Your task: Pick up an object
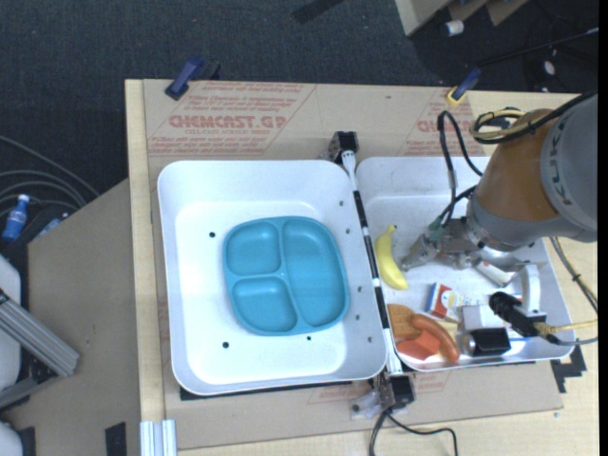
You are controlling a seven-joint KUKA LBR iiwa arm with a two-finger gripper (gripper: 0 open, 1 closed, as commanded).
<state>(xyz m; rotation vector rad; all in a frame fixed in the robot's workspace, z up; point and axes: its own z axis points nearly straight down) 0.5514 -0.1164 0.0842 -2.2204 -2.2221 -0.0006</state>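
Reaching in from the right, the arm (532,174) is bent over the right bin (408,180). Its gripper (432,248) is held low beside the banana (388,259); its state cannot be told.

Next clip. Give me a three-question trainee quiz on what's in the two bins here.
1. True or false: the blue divided plate lies in the left bin.
2. Which item lies closest to the divider between the bins? A) banana B) small red and white carton C) orange-red item
3. Fill in: the plate has ___ compartments.

Key: 1 true; 2 A; 3 three.
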